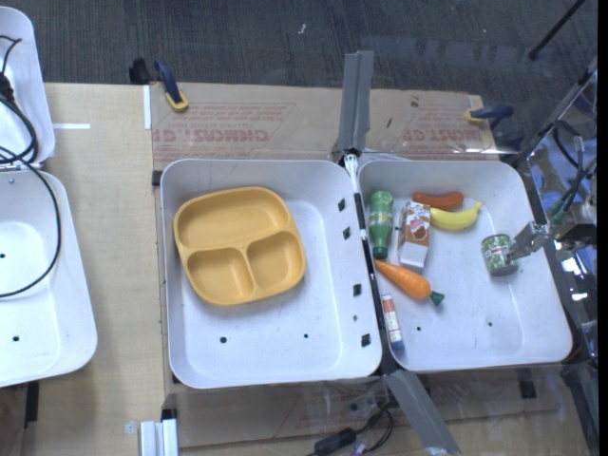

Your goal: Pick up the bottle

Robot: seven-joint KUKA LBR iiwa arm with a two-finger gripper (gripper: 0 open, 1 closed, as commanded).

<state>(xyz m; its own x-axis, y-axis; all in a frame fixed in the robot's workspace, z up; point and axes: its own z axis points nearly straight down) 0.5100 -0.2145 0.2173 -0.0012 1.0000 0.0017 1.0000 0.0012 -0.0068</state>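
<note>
Bottle lay at the right bin's 9 o'clock wall beside a carton, while the gripper, jaw state unreadable, sat at 3 o'clock against a can, risking a wrong grab.

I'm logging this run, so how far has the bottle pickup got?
Nothing looks done: the green bottle lies in the right bin by the divider. The gripper sits at the bin's far right beside the green can. Reaching, grasping and lifting the bottle remain.
</note>
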